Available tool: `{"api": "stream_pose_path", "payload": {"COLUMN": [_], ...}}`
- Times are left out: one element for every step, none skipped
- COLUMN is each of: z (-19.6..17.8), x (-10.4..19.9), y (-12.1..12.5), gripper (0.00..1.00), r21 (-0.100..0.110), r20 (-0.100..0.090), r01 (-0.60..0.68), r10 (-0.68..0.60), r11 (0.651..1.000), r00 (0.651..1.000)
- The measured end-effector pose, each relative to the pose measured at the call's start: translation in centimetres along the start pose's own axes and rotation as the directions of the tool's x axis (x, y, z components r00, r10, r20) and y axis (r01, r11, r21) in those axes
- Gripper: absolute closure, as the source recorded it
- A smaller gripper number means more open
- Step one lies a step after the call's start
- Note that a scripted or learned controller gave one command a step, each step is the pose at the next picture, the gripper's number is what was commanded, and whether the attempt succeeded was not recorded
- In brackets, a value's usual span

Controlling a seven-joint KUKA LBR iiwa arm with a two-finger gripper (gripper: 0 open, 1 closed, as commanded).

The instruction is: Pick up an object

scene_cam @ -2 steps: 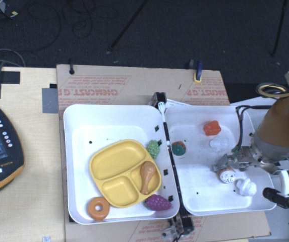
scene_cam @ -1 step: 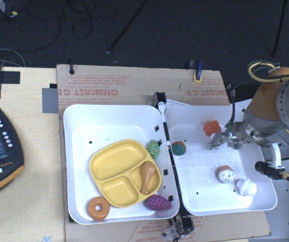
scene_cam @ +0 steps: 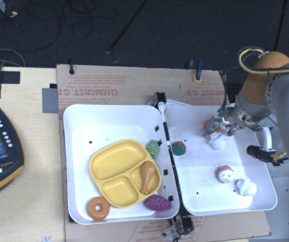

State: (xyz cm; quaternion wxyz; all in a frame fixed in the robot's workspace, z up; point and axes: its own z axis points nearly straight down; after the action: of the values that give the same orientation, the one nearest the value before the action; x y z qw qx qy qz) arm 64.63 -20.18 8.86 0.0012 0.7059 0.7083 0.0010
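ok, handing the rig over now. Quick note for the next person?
Tool: low in the right bin, upper area, beside a small white object; nothing seen lifted.
Right bin: green-and-orange ball near the divider, orange-and-white ball, white lump.
Left bin: yellow tray carrying a drumstick; donut, purple grapes, green piece beside it.
Done: no pick confirmed.
Left: grasp an object and lift it.

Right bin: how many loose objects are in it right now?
4: a green ball by the divider, a white lump below the end effector, a round toy and a white piece at lower right. The arm may hide more.
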Motion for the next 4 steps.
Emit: {"api": "stream_pose_path", "payload": {"z": [0.1, -0.9, -23.2, -26.7], "x": [1.7, 1.7, 1.3, 5.5], "y": [-0.3, -0.3, 0.0, -7.2], "gripper": [0.0, 1.0, 1.0, 1.0], "r21": [0.006, 0.008, -0.014, 0.005], "r20": [-0.001, 0.0, 0.005, -0.003], "r01": [-0.002, 0.002, -0.002, -0.001], "r10": [0.002, -0.002, 0.002, 0.001], "r11": [1.0, 1.0, 1.0, 1.0], "r00": [1.0, 1.0, 1.0, 1.0]}}
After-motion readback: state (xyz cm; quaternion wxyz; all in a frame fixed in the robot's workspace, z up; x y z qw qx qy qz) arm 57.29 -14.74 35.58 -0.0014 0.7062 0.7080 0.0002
